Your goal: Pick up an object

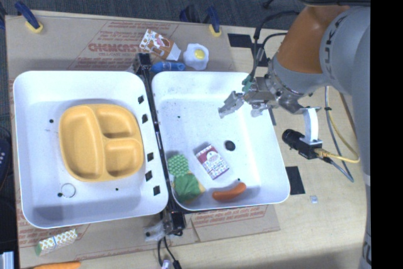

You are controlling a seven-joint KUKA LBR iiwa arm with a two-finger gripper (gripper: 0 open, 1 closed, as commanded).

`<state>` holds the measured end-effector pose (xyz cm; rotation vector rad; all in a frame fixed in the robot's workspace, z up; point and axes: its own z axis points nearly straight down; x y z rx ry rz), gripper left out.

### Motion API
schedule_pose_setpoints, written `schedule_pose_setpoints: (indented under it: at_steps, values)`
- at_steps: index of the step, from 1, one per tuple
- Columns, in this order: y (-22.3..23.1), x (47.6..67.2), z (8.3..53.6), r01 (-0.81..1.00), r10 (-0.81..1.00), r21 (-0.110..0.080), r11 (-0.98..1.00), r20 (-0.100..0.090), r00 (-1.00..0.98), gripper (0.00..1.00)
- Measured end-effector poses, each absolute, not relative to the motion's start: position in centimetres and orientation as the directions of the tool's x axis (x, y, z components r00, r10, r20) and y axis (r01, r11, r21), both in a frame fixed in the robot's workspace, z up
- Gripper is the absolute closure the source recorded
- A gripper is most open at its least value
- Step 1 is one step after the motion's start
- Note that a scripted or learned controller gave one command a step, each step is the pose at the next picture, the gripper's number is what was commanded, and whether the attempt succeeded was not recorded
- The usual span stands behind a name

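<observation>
Left bin (31,135): yellow tray (101,140); rt bin (264,154): carton (211,161), carrot (229,192), green toy (182,178).

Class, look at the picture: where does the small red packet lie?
In the camera view, the red packet lies flat in the right bin, toward its near edge, between the green toy and the orange carrot.

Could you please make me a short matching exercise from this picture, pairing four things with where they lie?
Things:
1. yellow divided tray
2. red packet
3. orange sausage-shaped toy
4. gripper

Places:
A. at the near edge of the right bin
B. in the left bin
C. over the right bin's far part, by its right wall
D. in the right bin, beside a dark spot on its floor

Pairs: 1-B, 2-D, 3-A, 4-C
</observation>
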<state>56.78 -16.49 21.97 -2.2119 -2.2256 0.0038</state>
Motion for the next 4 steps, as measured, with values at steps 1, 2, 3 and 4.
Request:
schedule_pose_setpoints:
  at_steps: [1, 2, 3, 4]
  values:
    - [-13.2, 51.5, 12.3, 0.987, 0.987, -0.007, -0.16, 0.001, 0.16, 0.0]
    - [-14.0, 48.6, 9.1, 0.989, 0.989, -0.004, 0.15, 0.003, -0.15, 0.0]
    - [-14.0, 48.7, 10.2, 0.988, 0.988, -0.005, 0.154, 0.004, -0.154, 1.0]
    - [-9.4, 49.3, 20.6, 0.973, 0.973, -0.002, 0.231, 0.001, -0.231, 1.0]
